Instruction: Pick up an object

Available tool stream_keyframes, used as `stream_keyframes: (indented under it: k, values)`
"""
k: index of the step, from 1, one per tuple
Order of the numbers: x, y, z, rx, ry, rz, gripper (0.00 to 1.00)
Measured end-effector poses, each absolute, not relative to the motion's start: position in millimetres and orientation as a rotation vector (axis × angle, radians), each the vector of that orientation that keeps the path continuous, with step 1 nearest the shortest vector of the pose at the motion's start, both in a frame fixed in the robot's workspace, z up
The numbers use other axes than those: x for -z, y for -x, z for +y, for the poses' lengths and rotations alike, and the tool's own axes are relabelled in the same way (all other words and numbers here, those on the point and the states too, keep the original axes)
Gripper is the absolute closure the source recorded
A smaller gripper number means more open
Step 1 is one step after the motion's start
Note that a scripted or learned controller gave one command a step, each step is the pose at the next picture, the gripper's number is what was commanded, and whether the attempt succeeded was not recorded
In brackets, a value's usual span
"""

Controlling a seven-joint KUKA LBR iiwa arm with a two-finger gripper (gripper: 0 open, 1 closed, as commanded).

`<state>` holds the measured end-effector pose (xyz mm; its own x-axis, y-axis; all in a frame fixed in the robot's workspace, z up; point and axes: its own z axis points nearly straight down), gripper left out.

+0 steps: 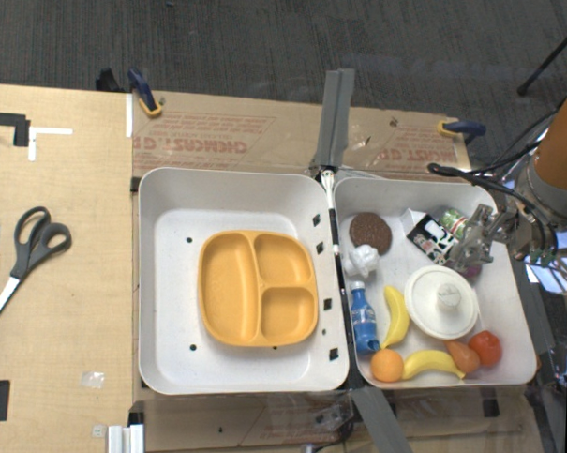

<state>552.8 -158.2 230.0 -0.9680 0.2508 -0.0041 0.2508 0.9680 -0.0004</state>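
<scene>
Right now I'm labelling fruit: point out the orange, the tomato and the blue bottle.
orange [386, 365], camera view, its top.
tomato [486, 346], camera view, its middle.
blue bottle [362, 318], camera view, its body.

Red printed lettering runs across the cardboard sheet [268, 140] lying on the bench behind the two white bins, in the upper middle of the frame. The lettering appears upside down and mirrored from this angle; the left stretch looks like "CHEMICAL GR", but it is too faint to read with certainty. A second stretch of red lettering at the upper right is likewise illegible. A small black-and-white packet [433, 237] in the right bin carries print too small to read.
</scene>
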Motion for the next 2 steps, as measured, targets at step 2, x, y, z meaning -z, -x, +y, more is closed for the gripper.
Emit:
stream_keyframes:
  k: [2]
  values:
    - [-183, -571.5, -221, -0.001, 0.994, 2.976, 1.00]
